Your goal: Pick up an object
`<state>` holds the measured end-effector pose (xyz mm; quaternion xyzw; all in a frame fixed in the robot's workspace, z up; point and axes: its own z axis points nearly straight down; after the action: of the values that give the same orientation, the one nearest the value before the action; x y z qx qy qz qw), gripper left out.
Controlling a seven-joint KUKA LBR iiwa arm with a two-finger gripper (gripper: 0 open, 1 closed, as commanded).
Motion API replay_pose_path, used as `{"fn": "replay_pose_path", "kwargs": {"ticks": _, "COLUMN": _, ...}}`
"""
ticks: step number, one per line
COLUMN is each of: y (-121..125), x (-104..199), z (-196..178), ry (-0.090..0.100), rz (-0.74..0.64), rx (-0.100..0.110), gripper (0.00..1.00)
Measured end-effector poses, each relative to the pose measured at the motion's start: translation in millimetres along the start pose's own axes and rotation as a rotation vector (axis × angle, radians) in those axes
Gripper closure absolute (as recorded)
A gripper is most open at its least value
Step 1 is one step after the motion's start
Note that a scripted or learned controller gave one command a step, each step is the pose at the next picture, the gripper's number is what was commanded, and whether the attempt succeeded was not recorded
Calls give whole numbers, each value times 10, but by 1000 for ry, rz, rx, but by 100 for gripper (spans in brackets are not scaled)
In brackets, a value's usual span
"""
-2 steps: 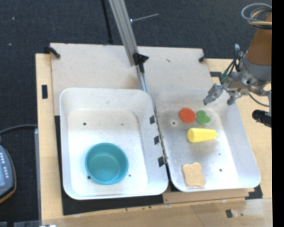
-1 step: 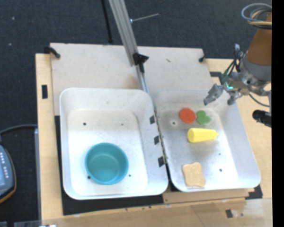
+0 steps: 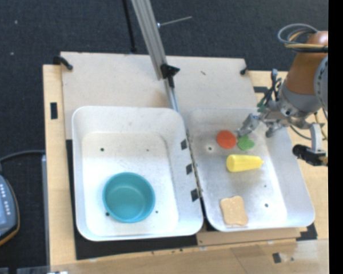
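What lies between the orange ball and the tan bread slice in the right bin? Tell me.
The yellow piece lies between the orange ball and the bread slice, seen in the camera view.

A single fixed camera looks down from above the bench [image 3: 54, 170] at a slant, far enough back to take in both white bins whole. The left bin [image 3: 86, 153] sits at lower left of the view, the right bin [image 3: 286, 176] beside it. Dark floor [image 3: 57, 16] fills the top. The arm [image 3: 303, 79] enters from the right edge, and a metal post [image 3: 148, 27] rises at top centre.
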<state>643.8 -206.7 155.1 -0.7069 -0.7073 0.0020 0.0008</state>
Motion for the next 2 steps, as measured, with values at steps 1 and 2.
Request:
{"fn": "replay_pose_path", "kwargs": {"ticks": 1, "y": -3, "x": -10, "z": 511, "ry": 0, "rz": 0, "rx": -2, "gripper": 0}}
{"fn": "replay_pose_path", "kwargs": {"ticks": 2, "y": 16, "x": -24, "z": 368, "ry": -4, "rz": -3, "rx": -10, "gripper": 100}}
